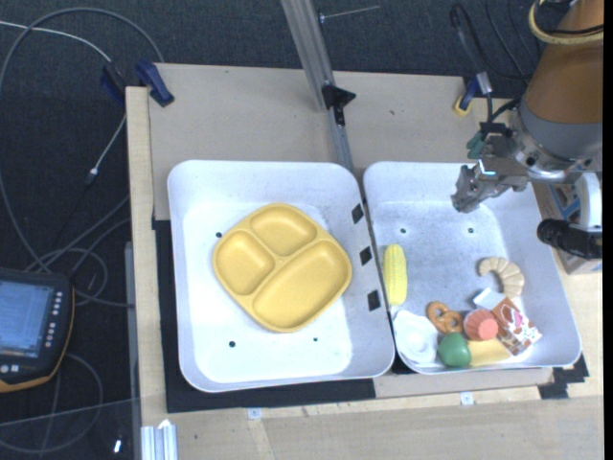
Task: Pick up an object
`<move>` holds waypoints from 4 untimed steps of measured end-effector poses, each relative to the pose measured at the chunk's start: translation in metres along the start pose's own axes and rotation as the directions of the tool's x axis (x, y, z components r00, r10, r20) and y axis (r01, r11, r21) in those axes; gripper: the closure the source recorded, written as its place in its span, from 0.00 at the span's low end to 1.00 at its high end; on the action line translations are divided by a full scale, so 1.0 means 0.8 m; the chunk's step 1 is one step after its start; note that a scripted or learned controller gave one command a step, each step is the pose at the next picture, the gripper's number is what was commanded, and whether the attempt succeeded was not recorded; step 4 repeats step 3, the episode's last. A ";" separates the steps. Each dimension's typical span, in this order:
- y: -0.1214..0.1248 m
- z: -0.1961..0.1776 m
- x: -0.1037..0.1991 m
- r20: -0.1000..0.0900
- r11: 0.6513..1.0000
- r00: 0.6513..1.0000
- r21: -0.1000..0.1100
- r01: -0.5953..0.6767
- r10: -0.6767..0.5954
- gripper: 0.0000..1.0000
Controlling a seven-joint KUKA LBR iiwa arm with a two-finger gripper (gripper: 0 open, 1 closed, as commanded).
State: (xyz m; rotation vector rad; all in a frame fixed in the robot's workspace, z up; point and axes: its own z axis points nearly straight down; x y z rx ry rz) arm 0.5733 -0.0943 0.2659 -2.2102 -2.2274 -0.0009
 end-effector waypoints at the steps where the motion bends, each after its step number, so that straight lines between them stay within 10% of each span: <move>1: 0.010 0.014 0.078 -0.001 1.000 1.000 0.001 0.000 0.000 1.00; 3: 0.035 0.030 0.214 0.001 1.000 1.000 -0.002 -0.001 0.001 1.00; 4: 0.035 0.030 0.214 0.001 1.000 1.000 -0.002 -0.001 0.001 1.00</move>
